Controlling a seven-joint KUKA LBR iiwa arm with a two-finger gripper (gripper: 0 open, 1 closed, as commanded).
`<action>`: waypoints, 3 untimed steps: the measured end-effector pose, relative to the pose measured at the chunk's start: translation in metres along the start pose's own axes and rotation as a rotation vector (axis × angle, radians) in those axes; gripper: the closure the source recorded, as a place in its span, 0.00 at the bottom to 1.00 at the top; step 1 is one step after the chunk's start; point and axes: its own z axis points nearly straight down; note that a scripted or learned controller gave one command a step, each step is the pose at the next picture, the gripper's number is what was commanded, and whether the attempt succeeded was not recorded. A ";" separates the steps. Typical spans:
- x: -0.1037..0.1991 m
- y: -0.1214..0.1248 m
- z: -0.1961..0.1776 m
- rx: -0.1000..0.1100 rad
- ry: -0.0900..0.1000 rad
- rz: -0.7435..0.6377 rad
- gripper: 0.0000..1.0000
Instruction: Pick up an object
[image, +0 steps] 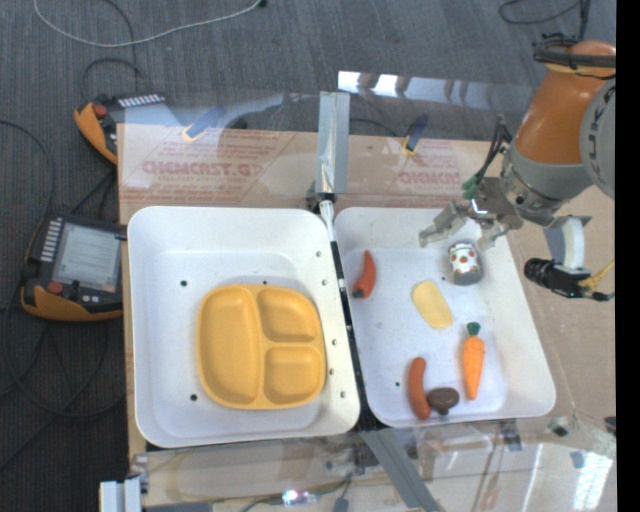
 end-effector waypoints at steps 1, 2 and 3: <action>-0.052 -0.025 0.084 0.002 -0.003 0.069 0.00; -0.039 -0.099 0.137 -0.011 -0.003 0.017 0.00; -0.040 -0.097 0.127 -0.016 -0.006 0.018 1.00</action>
